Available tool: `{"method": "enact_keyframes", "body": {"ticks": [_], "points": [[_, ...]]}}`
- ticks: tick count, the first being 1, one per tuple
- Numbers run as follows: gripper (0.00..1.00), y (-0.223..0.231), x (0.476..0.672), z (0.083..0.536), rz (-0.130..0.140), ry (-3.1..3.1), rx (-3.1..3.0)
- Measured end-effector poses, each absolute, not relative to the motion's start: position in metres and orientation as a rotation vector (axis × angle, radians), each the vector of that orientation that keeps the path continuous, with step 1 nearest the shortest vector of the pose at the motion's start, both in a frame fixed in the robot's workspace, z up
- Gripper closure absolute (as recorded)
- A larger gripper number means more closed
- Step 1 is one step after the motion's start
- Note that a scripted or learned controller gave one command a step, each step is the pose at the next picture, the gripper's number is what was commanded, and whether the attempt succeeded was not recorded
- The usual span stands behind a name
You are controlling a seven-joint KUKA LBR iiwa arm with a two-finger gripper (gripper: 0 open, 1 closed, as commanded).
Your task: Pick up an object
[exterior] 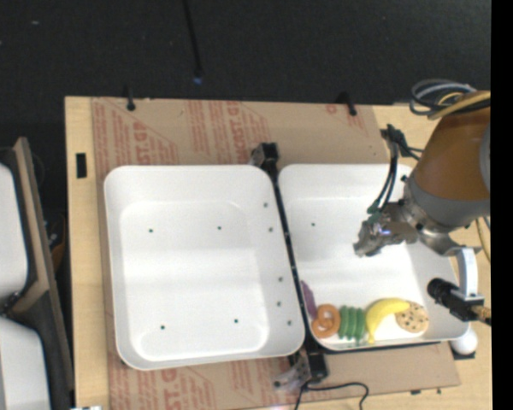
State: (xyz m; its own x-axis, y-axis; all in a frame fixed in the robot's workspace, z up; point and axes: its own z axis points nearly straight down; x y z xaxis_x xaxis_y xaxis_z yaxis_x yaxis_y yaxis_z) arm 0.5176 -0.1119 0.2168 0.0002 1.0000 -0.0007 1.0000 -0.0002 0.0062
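Camera view, looking down at a slant on the bench. Two shallow white bins sit side by side on a cardboard-covered surface. The left bin [192, 263] carries no objects that can be made out. The right bin [342, 203] holds a row of small items along its near edge: an orange ring [327, 320], a green ribbed piece [353, 323], a yellow banana-shaped object [386, 311] and a tan speckled disc [411, 318]. The four lie touching or just beside one another, close against the bin's near wall.

The arm enters from the right, its orange band above the wrist. The gripper [369, 238] hangs over the middle of the right bin, well apart from the row of items. Nothing is seen between its fingers. Whether they stand open or closed cannot be told — the tool is small and blurred at this angle.

Assessment of the step in hand: the approach is not yet made. The objects are crowded, so a clean pick calls for an end item — the orange ring or the speckled disc — rather than one hemmed in on both sides. The descent should be straight down with the fingers spanning the item's narrow dimension. The near wall is a hazard: a finger landing on the rim would spoil the grasp.
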Motion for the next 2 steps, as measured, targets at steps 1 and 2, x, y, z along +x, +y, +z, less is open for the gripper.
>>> {"method": "enact_keyframes", "body": {"ticks": [1,2], "points": [[1.00,-0.112,0.518,0.218,0.001,2.221,2.221],[1.00,-0.059,0.531,0.213,0.001,2.226,2.218]]}}
